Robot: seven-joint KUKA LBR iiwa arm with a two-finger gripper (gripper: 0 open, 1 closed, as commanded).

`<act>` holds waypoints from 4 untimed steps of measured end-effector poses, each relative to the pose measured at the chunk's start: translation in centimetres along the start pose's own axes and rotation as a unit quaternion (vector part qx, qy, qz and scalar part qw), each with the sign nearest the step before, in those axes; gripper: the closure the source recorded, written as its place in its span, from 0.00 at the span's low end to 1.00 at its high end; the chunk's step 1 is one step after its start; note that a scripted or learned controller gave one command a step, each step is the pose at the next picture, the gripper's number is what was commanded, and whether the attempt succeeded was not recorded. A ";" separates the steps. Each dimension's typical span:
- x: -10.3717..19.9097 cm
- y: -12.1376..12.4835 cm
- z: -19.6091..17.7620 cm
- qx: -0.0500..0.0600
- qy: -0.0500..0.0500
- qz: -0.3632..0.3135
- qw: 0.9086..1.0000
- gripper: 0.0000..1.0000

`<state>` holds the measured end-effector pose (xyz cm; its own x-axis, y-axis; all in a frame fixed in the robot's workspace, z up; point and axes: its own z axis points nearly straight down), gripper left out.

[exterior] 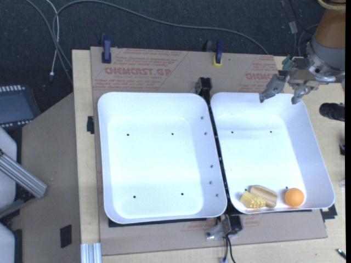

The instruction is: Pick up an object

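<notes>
The grey two-finger gripper [283, 95] is hovering open and empty over the right white plastic bin's [307, 141] far edge, needing to travel toward the small orange ball [294, 196] in its near corner.

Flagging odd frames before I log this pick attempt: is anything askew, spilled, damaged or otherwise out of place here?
Nothing looks spilled or broken. The orange ball, the hot dog and the corn cob crowd the right bin near edge, while the open gripper hangs over its far edge, away from them.
</notes>
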<state>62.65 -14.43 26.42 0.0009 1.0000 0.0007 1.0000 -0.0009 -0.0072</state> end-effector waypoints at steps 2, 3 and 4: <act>-0.3 0.4 3.7 -0.003 0.000 -0.001 1.000 0.00; -1.3 0.3 9.1 -0.002 0.000 0.000 1.000 0.00; -1.3 -0.7 14.7 -0.002 0.000 -0.001 1.000 0.00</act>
<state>61.82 -15.73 11.73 -0.0003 1.0000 0.0007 1.0000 0.0003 -0.0039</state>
